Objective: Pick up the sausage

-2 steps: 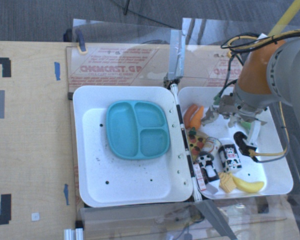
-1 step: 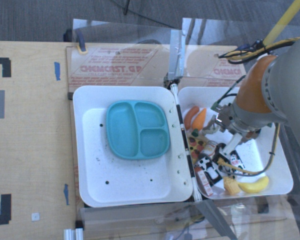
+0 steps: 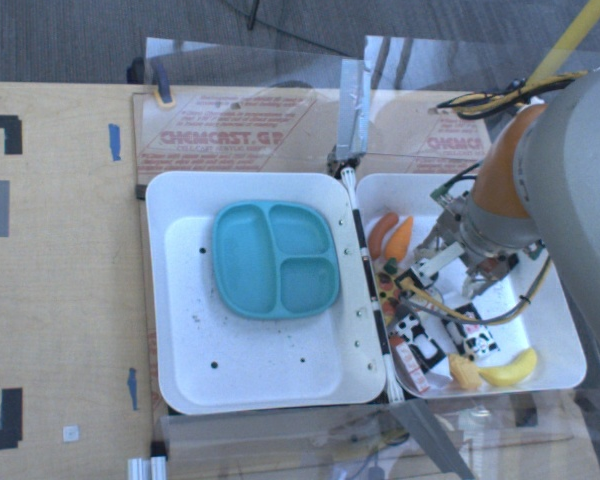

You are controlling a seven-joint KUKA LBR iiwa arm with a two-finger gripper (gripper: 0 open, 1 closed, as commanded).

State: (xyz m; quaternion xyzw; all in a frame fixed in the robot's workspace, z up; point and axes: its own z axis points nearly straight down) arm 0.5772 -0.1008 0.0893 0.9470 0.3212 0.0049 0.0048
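Reading "CHOMCAST" in red, cardboard sheet [image 3: 225,133] backs both bins.

From my remote seat, I see the left bin [image 3: 180,298] holding a teal divided plate [image 3: 276,258] in its upper middle; bare white floor lies open around it, widest along the near and left sides. The right bin [image 3: 555,353] is crowded. The arm [image 3: 540,168] reaches in from the right and covers its upper right part, with the tool [image 3: 442,286] low over the middle. Orange food pieces [image 3: 392,236] sit by the divider, and a yellow banana [image 3: 510,368] lies near the front rim. The wooden surface [image 3: 60,268] left of the bins is open.
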